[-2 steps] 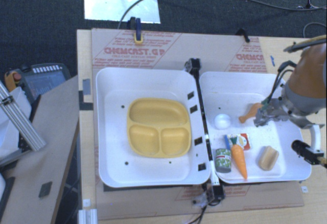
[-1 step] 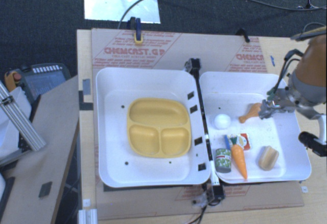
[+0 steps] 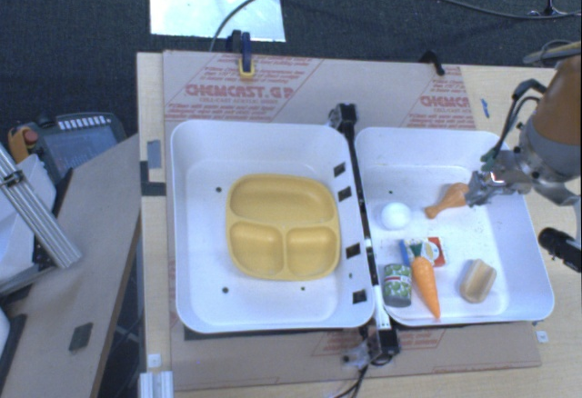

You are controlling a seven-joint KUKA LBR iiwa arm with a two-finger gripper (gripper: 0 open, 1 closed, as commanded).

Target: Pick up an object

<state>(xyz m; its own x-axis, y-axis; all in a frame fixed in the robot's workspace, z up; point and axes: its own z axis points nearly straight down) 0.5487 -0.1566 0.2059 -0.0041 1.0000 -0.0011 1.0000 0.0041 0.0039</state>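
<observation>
Drumstick [image 3: 447, 201], tan and lying in the right bin [image 3: 518, 296], touches my claw [image 3: 480, 190] at its thick end; whether my claw grips it I cannot tell. White ball [image 3: 395, 215] lies just left; carrot [image 3: 426, 285], can [image 3: 396, 284] and bread roll [image 3: 477, 280] nearer. Yellow tray [image 3: 282, 225] sits in the left bin [image 3: 195, 233].

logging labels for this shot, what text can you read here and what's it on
"CHEMCAST GP", red print on the board behind the left bin.
A second red print of the same look on the board behind the right bin, too faint to read for sure.
Can label: too small to read.
Packet: too small to read.
</observation>
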